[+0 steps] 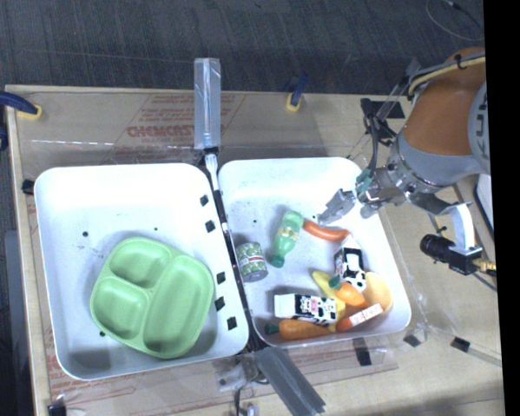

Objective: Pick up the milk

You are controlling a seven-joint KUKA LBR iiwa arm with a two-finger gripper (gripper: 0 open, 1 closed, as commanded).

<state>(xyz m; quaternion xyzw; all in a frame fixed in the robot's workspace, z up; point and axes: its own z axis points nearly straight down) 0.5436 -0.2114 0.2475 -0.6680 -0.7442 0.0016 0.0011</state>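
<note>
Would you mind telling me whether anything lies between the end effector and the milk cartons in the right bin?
The end effector hangs over the right bin's upper right. An orange sausage-like toy lies between it and the upright milk carton. The second milk carton lies flat further down, beside a carrot.

Bench (90, 112), w/ 2 white bins (59, 191)
</note>
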